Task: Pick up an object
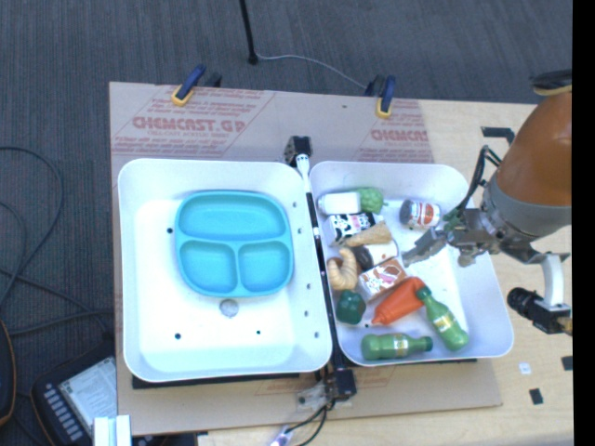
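A cardboard-topped table [186, 124] fills the middle of the frame, carrying two shallow white bins side by side. The left bin [149, 342] holds a blue divided tray [234, 242], lying flat at its centre, with a small grey disc [229, 308] just below it. The right bin [488, 328] holds a heap of toy groceries. The grey arm [544, 170], orange above the wrist, reaches in from the right edge of the frame, and its pincer [429, 242] hangs low over the upper right part of that bin, beside a small red-labelled can [420, 215]; whether it is clenched or released cannot be told. Nothing is seen between its tips. An orange carrot [402, 302] lies near the bin's centre, touching a green bottle [443, 319] at lower right. Another green bottle [397, 345] lies along the bottom wall. A black-and-white carton [350, 224] sits at upper left of the heap. Two yellow-and-blue clamps [190, 83] grip the table's upper edge.
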### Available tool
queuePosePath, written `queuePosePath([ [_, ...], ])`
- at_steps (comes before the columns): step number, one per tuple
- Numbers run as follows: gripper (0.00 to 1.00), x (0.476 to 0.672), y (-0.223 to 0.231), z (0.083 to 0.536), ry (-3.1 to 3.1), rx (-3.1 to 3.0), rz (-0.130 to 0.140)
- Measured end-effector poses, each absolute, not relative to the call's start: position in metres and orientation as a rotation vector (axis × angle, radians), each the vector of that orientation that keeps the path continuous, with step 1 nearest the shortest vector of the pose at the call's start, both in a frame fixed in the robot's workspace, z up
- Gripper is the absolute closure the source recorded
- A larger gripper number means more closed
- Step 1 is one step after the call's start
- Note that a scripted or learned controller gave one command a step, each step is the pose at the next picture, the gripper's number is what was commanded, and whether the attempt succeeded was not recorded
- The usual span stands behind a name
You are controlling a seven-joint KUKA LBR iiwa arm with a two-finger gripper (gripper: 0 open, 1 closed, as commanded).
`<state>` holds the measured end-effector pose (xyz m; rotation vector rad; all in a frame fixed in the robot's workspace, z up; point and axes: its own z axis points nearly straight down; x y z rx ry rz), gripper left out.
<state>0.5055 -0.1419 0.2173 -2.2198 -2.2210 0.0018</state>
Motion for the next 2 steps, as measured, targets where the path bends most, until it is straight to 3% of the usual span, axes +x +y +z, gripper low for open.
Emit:
queuePosePath([
  [1,0.00,0.518,-0.115,0.110,-2.230,-2.229,-0.019],
  [2,1.00,0.520,-0.115,0.123,-2.229,-2.230,-0.024],
])
